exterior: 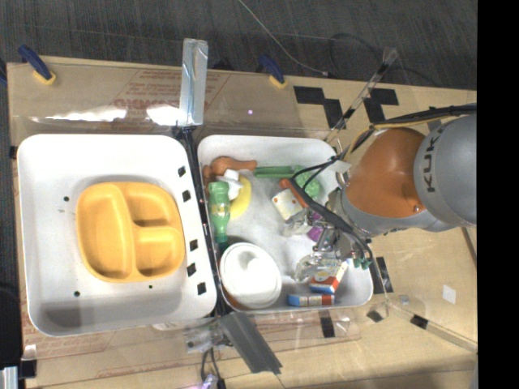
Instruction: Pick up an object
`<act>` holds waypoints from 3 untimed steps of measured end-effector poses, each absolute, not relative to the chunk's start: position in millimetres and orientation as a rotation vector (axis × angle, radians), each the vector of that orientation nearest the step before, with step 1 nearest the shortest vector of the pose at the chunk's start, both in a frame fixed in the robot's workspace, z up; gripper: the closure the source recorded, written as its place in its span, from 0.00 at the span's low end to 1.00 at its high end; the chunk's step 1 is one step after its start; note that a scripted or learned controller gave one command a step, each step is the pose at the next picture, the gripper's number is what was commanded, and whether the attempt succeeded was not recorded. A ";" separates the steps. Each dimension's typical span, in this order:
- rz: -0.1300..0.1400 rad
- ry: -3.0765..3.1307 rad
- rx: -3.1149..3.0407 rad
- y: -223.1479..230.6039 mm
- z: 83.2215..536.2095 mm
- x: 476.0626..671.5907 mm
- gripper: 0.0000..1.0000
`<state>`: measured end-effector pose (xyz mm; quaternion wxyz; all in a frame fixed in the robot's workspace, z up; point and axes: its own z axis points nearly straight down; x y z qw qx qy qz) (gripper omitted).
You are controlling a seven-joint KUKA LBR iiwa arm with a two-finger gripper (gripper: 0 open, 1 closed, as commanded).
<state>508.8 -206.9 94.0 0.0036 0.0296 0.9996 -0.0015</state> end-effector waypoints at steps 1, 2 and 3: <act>0.002 3.053 0.722 -208.4 94.1 547.3 0.00; 0.001 3.108 0.442 -208.3 93.3 515.3 0.00; 0.000 3.082 0.587 -204.6 93.7 580.5 0.00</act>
